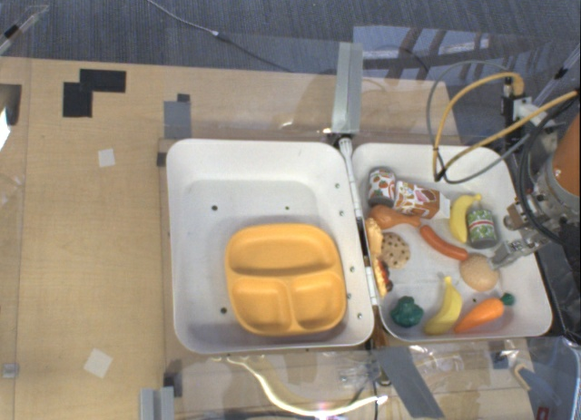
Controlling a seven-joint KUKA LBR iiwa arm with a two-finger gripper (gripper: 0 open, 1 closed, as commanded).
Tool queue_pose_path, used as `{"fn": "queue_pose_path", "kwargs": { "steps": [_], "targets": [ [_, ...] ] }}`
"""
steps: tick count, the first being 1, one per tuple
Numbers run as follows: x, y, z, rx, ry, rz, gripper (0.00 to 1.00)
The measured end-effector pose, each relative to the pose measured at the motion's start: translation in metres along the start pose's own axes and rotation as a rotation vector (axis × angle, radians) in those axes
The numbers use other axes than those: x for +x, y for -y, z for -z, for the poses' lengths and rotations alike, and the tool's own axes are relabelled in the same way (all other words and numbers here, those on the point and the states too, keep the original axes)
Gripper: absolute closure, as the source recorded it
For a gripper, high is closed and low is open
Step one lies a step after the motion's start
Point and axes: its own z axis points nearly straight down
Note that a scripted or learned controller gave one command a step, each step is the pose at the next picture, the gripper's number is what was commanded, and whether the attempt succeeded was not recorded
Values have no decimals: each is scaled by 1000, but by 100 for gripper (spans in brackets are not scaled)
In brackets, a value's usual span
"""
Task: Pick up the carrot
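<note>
Camera view, looking down on a wooden counter with two shallow white bins side by side. The left bin holds a yellow divided tray. The right bin is crowded with toy food: a patterned can, a sausage, a cookie, two bananas, a small green jar, a beige egg-like piece and a dark green broccoli.

The carrot, orange with a green top, lies on its side in the near right corner of the right bin, just beside the lower banana and close below the beige piece.

The grey arm enters from the right edge. Its hand hangs over the bin's right side, above and a little right of the carrot, near the green jar; it grips nothing, and how wide it stands cannot be made out.

The task appears to be at the approach stage. The next move likely calls for shifting toward the near corner, lining up across the carrot's body, and descending without nudging the banana.
</note>
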Motion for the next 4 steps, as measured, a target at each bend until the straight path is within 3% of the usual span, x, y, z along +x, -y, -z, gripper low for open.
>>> {"fn": "queue_pose_path", "kwargs": {
  "steps": [1,2,3,4],
  "targets": [
    [-28,-29,-66,-6,5,294,100],
    [-10,-31,10,-1,1,579,100],
    [8,16,19,0,1,945,100],
    [1,-26,-54,-5,10,993,100]
  ]
}}
